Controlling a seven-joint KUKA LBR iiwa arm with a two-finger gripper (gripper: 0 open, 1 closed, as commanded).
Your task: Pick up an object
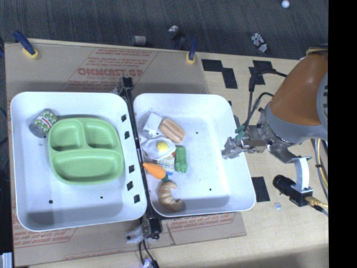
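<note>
The right bin (215, 119) holds a cluster of toy food along its left side: a tan hot dog bun (171, 130), a fried egg (160, 147), a green vegetable piece (181, 159), an orange carrot (154, 170) and a brown croissant (169, 197). A white packet (149, 126) lies beside the bun. My gripper (231, 148) hangs over the right rim of this bin, well to the right of the food, with nothing seen in it.
The left bin (28, 205) carries a green divided plate (86, 149) and a small can (42, 122) at its upper left. A black divider with clips (131, 149) runs between the bins. Cables and a black fitting (290, 188) lie right of the bins.
</note>
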